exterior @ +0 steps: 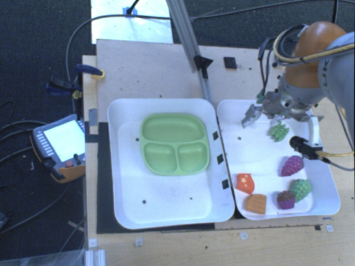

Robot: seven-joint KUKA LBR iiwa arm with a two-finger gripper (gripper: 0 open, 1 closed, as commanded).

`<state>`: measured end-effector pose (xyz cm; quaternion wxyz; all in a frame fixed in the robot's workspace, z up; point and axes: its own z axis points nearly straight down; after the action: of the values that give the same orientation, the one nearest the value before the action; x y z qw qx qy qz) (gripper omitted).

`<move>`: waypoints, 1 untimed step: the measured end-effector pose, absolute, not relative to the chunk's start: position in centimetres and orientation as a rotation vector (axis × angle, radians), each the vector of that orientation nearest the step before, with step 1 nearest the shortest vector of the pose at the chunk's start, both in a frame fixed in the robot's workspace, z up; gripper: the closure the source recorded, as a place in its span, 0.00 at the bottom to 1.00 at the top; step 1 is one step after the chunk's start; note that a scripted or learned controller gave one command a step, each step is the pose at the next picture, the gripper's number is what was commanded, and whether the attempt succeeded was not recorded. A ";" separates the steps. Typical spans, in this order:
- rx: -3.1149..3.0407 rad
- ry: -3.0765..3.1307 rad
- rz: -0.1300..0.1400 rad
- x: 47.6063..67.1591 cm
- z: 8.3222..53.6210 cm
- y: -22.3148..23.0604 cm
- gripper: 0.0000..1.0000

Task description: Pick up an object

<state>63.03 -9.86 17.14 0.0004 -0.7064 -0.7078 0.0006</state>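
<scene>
No readable writing is seen on any object. Nearest, an orange waffle piece lies in the right bin, its long axis undeterminable. A green divided plate occupies the left bin. Farther back, the tool hangs over the right bin with fingers apart, clamping nothing. The pale bench is ringed by dark carpet.

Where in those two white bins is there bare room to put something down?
Left bin: bare floor in front of the green plate. Right bin: bare middle, between the gripper and red toy. Crowded along its near and right sides, where the toys lie.
</scene>
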 end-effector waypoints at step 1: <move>-2.220 -2.222 0.002 62.4 11.8 -10.7 0.00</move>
<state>62.40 -10.67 11.75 0.0002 -0.7068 -0.7074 0.0008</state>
